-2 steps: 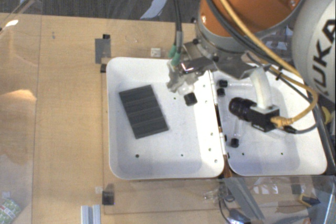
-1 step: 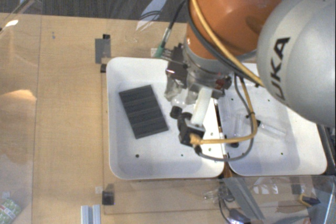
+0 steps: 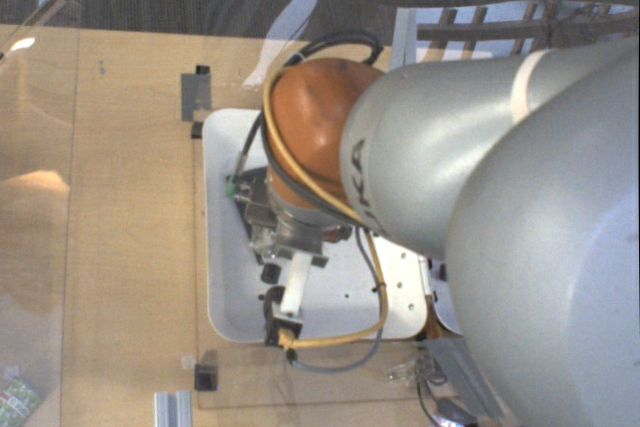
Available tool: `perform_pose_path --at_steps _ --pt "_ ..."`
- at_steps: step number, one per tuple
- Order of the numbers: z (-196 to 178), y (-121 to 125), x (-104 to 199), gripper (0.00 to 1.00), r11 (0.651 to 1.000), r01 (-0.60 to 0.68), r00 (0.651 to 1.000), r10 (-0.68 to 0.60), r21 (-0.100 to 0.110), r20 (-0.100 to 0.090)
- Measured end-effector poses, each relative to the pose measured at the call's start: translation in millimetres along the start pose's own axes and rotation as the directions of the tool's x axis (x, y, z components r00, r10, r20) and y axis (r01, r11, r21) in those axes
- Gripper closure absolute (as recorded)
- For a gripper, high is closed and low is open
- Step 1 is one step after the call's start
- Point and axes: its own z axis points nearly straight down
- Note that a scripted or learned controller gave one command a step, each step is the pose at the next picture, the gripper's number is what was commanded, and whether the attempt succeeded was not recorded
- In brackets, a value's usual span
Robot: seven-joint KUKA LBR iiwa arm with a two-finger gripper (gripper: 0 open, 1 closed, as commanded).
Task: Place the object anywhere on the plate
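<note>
My grey arm (image 3: 480, 205) reaches in from the right and covers most of both bins. Its orange band (image 3: 310, 120) sits over the left white bin (image 3: 225, 215). Below the band, the gripper (image 3: 270, 275) hangs low over the bin's left half, near the front wall, seen from above behind the wrist hardware. A white bracket (image 3: 293, 287) and a yellow cable (image 3: 330, 339) run along the wrist. The arm hides much of the bin floor beneath it.
A sliver of the right bin (image 3: 447, 313) shows under the arm. Black clamps (image 3: 197, 93) (image 3: 205, 376) stand on the wooden bench at the left bin's corners. A clear panel (image 3: 40, 165) covers the bench's left side.
</note>
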Motion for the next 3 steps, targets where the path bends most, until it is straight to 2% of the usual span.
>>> perform_pose_path --at_steps 1,2,3 --pt "104 5 -20 1.00 0.999 -0.047 0.999 0.047 -0.001 -0.003" --pt "110 16 -11 1.00 0.995 -0.102 0.995 0.102 -0.012 -0.015" --pt "111 21 -44 1.00 0.997 0.071 0.997 -0.072 -0.030 -0.026"
